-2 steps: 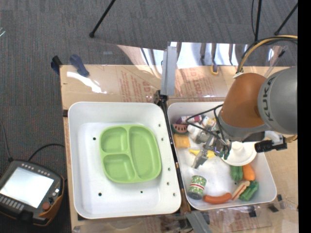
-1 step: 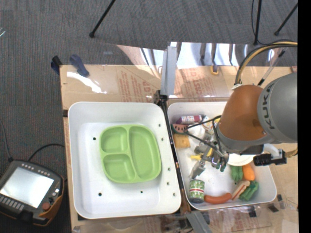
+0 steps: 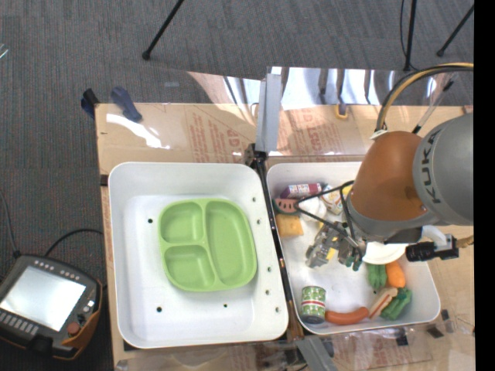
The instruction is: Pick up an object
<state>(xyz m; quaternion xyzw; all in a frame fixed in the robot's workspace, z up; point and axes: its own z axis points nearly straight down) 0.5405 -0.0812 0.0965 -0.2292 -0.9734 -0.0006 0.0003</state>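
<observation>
While the worktop point(image 3: 178, 134) holds two white bins side by side, the left bin point(image 3: 131, 284) has a green tray point(image 3: 207, 243) in its middle. At the right of the frame, the grey and orange arm point(image 3: 402, 184) hangs over the right bin point(image 3: 421, 311). Its hand point(image 3: 329, 247) is low in that bin's middle; I cannot tell if it is wide or narrow. Below it stand a small green can point(image 3: 313, 303) and a sausage point(image 3: 346, 315).
</observation>
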